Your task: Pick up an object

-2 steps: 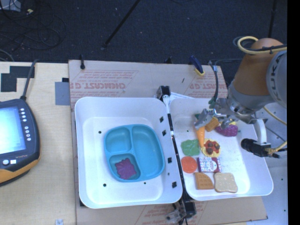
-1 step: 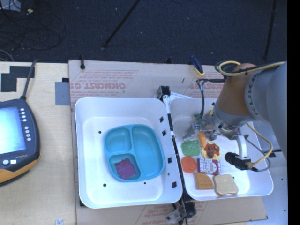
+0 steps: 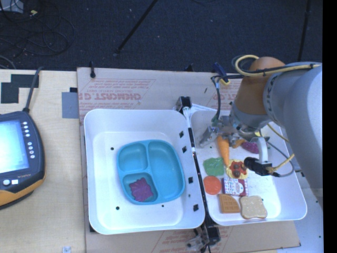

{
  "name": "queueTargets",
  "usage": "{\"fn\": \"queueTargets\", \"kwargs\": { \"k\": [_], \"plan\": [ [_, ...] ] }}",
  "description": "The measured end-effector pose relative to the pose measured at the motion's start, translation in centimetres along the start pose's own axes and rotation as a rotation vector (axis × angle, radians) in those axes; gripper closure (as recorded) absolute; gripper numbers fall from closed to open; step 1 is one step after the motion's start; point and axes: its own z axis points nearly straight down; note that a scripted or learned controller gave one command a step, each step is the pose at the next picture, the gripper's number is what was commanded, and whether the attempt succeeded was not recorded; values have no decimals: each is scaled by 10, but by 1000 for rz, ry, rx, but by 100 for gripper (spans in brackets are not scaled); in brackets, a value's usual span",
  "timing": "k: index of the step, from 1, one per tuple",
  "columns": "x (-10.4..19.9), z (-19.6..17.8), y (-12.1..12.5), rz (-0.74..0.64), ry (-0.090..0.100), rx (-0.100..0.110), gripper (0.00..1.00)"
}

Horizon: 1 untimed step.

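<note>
A: Grey metal with an orange band: that is the arm [image 3: 287,96], the biggest thing here, reaching in from the right over the right bin [image 3: 295,207].

B: And the bench under it?

A: Pale wood, with a sheet of printed cardboard [image 3: 131,91] lying under both bins. The left bin [image 3: 100,141] holds a blue tray [image 3: 171,167] with three compartments; a purple lump [image 3: 140,189] sits in the lower left one.

B: What is at the far left?

A: A control tablet [image 3: 18,159] with a lit screen and an orange edge, lying on the bench well apart from the bins.

B: Where is the gripper?

A: The gripper [image 3: 227,132] hangs low at the upper left part of the right bin, just above the top of an orange carrot [image 3: 224,151]. Whether its jaws stand apart or together, I cannot tell; the wrist and cables crowd that spot.

B: And the things to pick?

A: All in the right bin. The carrot lies upright along the bin's left side, a green piece [image 3: 214,166] just below it, then a red-orange disc [image 3: 212,185]. Beside these sit a small yellow and red item [image 3: 237,169], a dark packet [image 3: 234,186], a cracker [image 3: 228,203] and a slice of bread [image 3: 253,207] near the front rim. A small pink piece [image 3: 250,147] lies right of the carrot
</note>
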Motion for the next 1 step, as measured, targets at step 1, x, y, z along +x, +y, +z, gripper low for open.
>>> {"fn": "queueTargets", "kwargs": {
  "k": [1],
  "plan": [
    [-34, 0, -21, 4, -1, 5, 0]
  ]
}}
